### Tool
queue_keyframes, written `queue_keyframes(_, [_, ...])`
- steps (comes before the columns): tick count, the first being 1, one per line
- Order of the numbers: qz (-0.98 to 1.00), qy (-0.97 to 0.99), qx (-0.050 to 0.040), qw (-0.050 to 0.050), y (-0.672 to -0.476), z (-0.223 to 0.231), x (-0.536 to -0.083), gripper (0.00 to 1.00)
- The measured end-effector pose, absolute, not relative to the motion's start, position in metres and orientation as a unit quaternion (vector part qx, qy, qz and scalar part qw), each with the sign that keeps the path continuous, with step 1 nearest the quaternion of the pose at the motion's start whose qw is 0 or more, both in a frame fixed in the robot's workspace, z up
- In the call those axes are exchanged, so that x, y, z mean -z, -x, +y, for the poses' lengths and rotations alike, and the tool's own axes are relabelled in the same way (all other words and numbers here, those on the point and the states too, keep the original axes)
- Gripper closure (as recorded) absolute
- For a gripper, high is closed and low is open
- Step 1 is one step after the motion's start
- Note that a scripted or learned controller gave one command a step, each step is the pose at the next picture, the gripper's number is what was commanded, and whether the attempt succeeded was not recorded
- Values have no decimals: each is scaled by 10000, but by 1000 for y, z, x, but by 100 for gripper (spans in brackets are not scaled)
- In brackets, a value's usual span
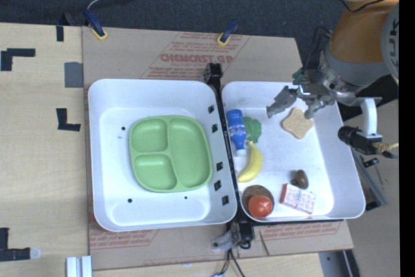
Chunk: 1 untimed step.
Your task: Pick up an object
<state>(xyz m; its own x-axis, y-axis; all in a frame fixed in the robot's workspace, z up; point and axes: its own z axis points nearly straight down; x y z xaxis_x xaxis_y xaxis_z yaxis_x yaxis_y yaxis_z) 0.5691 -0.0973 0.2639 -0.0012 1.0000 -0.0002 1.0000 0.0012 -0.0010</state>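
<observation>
Tool [298, 104] spread open, hovering over the right bin's [337, 168] far end. Tan bread slice [297, 123] lying flat on the bin floor just beneath and between the fingers, not gripped.

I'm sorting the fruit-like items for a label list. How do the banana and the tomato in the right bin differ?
The banana is yellow, long and curved; the tomato is red and round. The banana lies along the bin's left wall below the blue bottle; the tomato sits nearer the front corner, against a brown round object. Both lie in the right bin, apart from the gripper.
</observation>
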Motion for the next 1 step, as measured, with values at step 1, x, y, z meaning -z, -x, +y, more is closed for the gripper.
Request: queue_keyframes(1, [-7076, 7067, -12, 12, -624, -78, -183, 0])
